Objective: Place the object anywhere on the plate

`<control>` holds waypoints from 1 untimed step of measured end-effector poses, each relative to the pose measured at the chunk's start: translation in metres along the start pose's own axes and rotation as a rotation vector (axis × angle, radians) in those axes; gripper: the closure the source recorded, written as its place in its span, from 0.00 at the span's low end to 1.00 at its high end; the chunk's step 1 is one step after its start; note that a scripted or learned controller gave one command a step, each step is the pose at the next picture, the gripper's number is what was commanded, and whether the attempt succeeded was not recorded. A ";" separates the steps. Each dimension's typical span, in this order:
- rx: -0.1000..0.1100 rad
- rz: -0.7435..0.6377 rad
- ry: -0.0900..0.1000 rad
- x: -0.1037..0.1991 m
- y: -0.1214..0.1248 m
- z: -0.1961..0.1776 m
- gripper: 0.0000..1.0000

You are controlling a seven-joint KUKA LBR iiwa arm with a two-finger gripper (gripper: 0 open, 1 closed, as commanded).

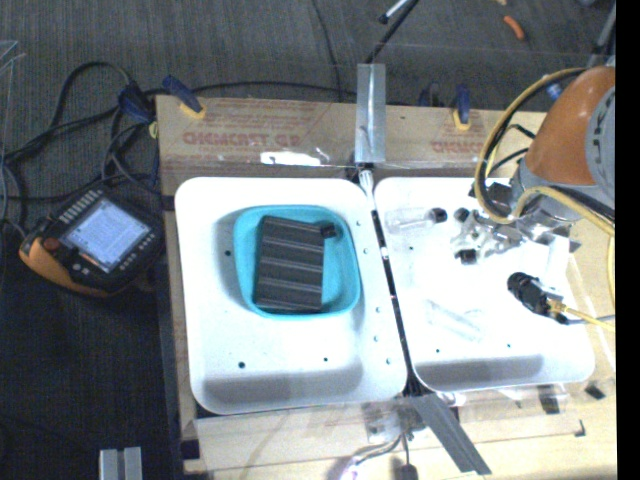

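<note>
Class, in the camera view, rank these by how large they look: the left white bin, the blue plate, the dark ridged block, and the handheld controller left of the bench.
1. left white bin
2. blue plate
3. dark ridged block and handheld controller: too alike to rank.

Left shallow white bin [200,298] holds a blue rounded plastic plate [343,278]; a dark ribbed rectangular block [290,263] lies on the plate, near centre. Right shallow white bin [480,353] sits touching the left one. The gripper [475,230] hangs over the right bin's rear half. A handheld control pendant with a screen [95,240] lies on the floor, left of the bench.
</note>
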State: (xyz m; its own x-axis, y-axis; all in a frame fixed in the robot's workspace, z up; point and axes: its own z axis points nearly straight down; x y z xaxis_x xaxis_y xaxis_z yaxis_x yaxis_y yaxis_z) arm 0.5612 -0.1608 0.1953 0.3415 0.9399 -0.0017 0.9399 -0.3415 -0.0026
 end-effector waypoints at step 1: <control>0.000 0.000 0.000 0.000 0.000 0.000 0.00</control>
